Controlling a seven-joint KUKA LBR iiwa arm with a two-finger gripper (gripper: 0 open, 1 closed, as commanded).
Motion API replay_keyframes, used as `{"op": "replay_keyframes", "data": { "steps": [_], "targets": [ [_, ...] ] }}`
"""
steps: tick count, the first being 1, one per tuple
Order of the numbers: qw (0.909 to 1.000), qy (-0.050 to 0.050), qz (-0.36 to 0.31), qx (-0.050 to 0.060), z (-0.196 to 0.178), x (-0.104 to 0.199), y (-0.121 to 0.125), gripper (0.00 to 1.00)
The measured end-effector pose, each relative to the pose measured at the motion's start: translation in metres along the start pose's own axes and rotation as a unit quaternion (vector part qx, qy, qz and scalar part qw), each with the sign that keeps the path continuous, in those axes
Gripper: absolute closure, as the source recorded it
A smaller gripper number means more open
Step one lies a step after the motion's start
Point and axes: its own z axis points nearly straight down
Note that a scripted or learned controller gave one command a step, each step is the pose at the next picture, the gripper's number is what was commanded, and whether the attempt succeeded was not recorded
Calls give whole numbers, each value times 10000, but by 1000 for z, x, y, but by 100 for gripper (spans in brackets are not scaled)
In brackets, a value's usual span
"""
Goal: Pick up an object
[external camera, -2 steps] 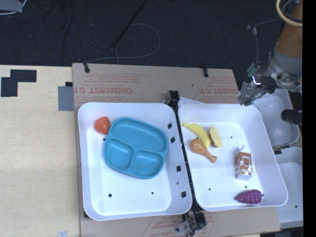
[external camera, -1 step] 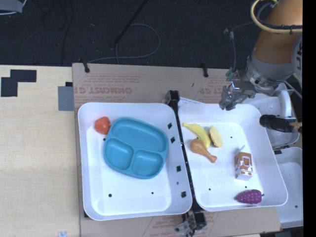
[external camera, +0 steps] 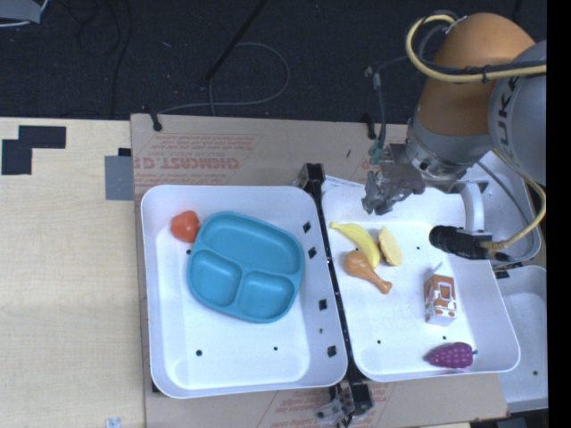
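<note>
Two white bins sit side by side on the counter point(external camera: 71, 266), and my tool point(external camera: 385, 194) hangs over the back edge of the right bin point(external camera: 500, 328), just behind the banana point(external camera: 358, 236). In the camera view the tool is a dark grey clump under the orange band of my arm point(external camera: 468, 61); I cannot tell how far it is spread, and nothing shows in its grip.

Taking the banana as my landmark: a pale slice point(external camera: 390, 247) lies touching its right side, a drumstick point(external camera: 364, 269) lies just in front of it, a small carton point(external camera: 440, 298) stands well to its right and forward, and a bunch of grapes point(external camera: 450, 356) lies farther forward again, near the bin's front corner. Across the divider to the banana's left, the left bin point(external camera: 169, 364) holds a blue tray point(external camera: 245, 266) and, beyond that, a tomato point(external camera: 185, 226).

The banana looks the nearest thing to pick. Its long axis runs on a slant, from the tip nearest the divider toward the slice, curving gently. To take it well, I judge I should close across the short width near its middle, turned square to that slant, and come straight down so I do not catch the slice or nudge the drumstick. The crowding there is the main risk; the carton, standing alone, would be a cleaner alternative.
</note>
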Motion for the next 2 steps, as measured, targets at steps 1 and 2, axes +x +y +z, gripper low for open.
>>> {"op": "replay_keyframes", "data": {
  "steps": [1, 2],
  "targets": [
    [10000, 0, -5, 1, 7, 55, -25, 100],
    [10000, -3, -4, -1, 21, 107, -31, 100]
  ]
}}
